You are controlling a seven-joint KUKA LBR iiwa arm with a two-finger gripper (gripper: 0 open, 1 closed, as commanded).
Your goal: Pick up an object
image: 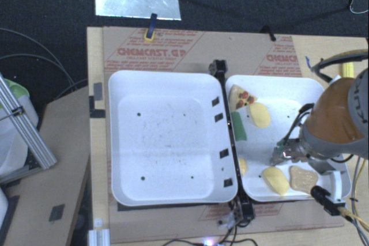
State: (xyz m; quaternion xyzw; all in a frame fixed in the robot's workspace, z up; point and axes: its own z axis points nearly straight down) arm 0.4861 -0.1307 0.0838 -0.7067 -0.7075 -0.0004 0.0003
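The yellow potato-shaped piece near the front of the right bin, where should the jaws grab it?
Probably across the narrow middle of the yellow piece, coming straight down. It lies flat and elongated, slanting across the bin floor, with the tan slice close beside one end.

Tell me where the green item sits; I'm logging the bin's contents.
The green item lies in the right bin, against its left wall by the divider, below the pizza-like piece and left of the yellow lemon-like object.

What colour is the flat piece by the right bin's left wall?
Green, in the camera view.
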